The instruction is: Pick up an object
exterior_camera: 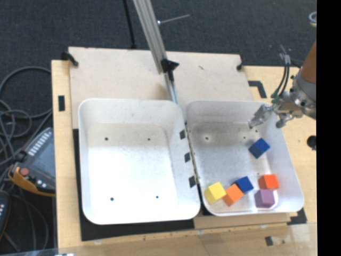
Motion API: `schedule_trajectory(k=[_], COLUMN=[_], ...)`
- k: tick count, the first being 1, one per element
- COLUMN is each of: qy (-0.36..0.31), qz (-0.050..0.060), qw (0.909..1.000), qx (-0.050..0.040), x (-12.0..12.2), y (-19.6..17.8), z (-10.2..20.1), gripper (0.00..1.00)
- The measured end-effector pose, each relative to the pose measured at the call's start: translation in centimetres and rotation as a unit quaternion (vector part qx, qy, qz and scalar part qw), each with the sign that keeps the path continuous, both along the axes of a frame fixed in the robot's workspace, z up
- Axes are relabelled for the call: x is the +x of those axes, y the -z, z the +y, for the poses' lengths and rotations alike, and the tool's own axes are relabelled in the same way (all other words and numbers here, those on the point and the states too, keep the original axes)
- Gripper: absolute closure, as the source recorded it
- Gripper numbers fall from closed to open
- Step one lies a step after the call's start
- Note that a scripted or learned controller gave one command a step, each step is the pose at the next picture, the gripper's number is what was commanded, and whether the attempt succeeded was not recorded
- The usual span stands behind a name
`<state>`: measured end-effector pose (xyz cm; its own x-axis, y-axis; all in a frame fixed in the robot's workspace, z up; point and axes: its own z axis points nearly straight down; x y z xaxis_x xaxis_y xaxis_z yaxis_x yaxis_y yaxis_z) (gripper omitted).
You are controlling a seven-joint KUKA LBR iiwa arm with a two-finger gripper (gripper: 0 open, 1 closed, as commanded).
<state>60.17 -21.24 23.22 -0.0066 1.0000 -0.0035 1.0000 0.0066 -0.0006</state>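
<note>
The right bin (213,116) holds several small cubes. A blue cube (259,148) lies alone toward its right side. Along the front wall sit a yellow cube (215,192), an orange cube (233,194), a second blue cube (244,184), a red-orange cube (268,182) and a purple cube (265,198). My gripper (269,117) hangs over the bin's far right corner, above and just behind the lone blue cube. Its fingers are spread open with nothing between them.
The left bin (85,143) stands beside the right one, their walls touching in the middle. A slanted aluminium post (152,33) rises behind the bins. Cables and a pendant (32,164) lie off the bench on the left.
</note>
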Motion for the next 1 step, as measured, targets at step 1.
schedule_trajectory(k=[1], qy=[0.001], qz=[0.000], qw=[1.0000], qx=[0.0011], x=[-0.89], y=[1.80], z=[1.85], gripper=[0.00])
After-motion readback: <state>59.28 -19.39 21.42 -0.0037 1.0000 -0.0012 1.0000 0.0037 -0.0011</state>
